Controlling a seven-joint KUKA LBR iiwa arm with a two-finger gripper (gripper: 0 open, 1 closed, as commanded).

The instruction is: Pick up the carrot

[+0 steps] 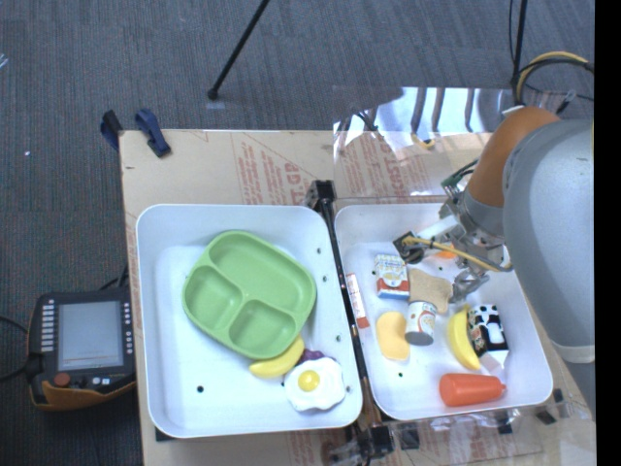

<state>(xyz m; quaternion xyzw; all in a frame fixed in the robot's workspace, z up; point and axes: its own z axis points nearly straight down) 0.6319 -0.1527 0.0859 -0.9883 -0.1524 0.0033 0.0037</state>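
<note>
Carrot point(472, 388) — lying flat near the front edge of the right bin point(539, 384), just below a banana point(464, 341) and well apart from the pincer point(470, 278). The pincer hovers over the bin's middle, above a brown card point(428, 288) — whether it is open cannot be told. The left bin point(160, 377) holds a green divided plate point(249, 293).
</note>
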